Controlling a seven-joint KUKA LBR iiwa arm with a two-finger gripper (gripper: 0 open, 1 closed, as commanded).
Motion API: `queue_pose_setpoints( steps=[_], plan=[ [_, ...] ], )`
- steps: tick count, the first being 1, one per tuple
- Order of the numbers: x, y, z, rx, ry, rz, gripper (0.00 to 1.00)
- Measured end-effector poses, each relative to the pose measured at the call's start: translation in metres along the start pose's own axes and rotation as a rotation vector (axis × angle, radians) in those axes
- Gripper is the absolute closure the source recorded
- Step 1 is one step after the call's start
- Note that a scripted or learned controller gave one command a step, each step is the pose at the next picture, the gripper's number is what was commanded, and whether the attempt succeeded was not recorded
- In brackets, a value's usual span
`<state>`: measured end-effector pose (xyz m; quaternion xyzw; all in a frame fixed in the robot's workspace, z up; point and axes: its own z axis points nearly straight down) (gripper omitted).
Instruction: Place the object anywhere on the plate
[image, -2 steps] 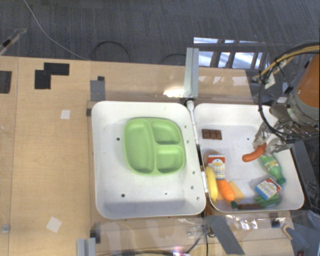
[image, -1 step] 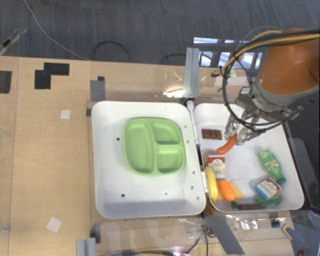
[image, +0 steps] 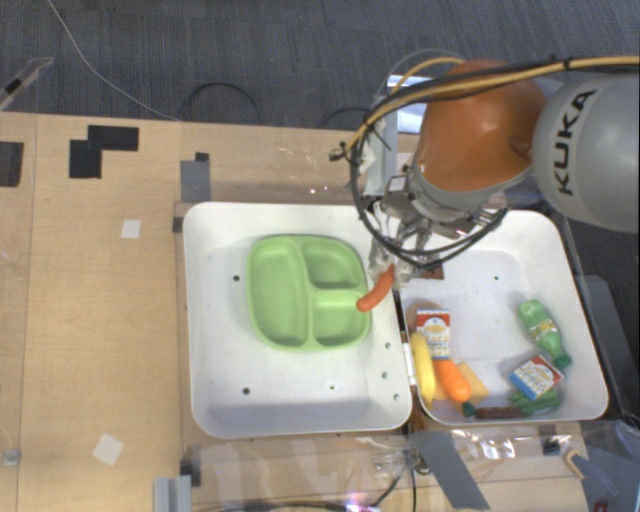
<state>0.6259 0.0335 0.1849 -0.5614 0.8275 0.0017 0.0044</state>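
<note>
A green divided plate (image: 300, 292) lies in the left white bin (image: 215, 330). An orange sausage-shaped object (image: 376, 290) hangs tilted just over the plate's right rim. My gripper (image: 386, 264) sits directly above it, under the orange wrist band, and its fingers are shut on the sausage's upper end. The arm covers the gap between the two bins at the back.
The right bin (image: 500, 275) holds a small carton (image: 432, 328), a banana (image: 423, 368), an orange carrot-like piece (image: 455, 381), a green bottle (image: 541, 328), a blue-and-white box (image: 533, 378) and a dark stick (image: 497, 409), all along its front.
</note>
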Motion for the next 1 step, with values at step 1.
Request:
queue_pose_setpoints(
  steps=[1],
  plan=[
    [0.0053, -0.0033, -0.0018, 0.004, 0.002, 0.009, 0.0]
  ],
)
